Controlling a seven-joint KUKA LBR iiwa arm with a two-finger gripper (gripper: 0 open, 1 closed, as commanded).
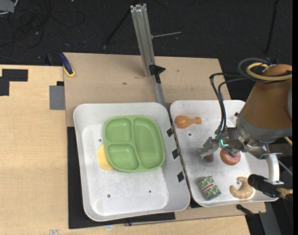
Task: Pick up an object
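Observation:
My gripper [207, 152] hangs low over the middle of the right bin [188, 146], reaching in from the right. A red and pink doughnut-shaped toy [231, 157] lies just to its right, partly under the wrist. An orange gourd-shaped toy [187, 122] lies at the bin's far left, well apart from the gripper. A green patterned block [208, 187] and a tan croissant [242, 188] sit near the bin's front edge. Nothing shows between the gripper's tips from this angle.
The left bin [90, 190] holds a green divided plate [134, 143] with a yellow thing [103, 158] poking out from under its left edge. An upright metal post [143, 38] stands behind the bins. Black clips [173, 153] line the gap between the bins.

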